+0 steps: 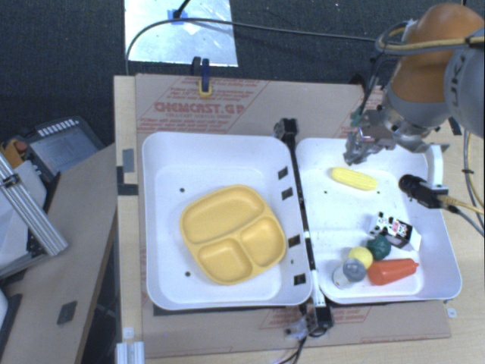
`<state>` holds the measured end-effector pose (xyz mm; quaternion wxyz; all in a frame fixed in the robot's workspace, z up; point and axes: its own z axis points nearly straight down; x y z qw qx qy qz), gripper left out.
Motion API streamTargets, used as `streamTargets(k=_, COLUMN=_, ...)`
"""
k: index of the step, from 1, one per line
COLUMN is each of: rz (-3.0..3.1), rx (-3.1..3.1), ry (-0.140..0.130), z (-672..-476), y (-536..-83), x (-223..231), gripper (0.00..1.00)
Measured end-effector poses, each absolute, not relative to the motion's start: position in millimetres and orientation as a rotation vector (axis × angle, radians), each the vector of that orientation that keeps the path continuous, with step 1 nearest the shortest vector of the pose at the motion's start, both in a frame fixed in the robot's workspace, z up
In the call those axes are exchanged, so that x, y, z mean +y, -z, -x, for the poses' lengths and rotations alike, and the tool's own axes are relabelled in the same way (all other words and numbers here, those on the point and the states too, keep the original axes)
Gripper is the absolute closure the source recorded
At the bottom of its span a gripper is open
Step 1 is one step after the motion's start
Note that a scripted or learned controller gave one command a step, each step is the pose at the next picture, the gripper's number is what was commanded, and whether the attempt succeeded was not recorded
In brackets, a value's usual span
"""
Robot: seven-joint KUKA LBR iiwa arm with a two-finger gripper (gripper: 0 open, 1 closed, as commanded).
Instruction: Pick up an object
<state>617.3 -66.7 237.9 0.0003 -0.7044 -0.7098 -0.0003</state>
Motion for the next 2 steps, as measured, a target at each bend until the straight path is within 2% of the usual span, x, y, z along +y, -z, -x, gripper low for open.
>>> streamTargets(k=2, rz=2.211, rx=-2.232, ry=0.004, z=-593.3, y=-247.2, x=32.8, gripper=1.0)
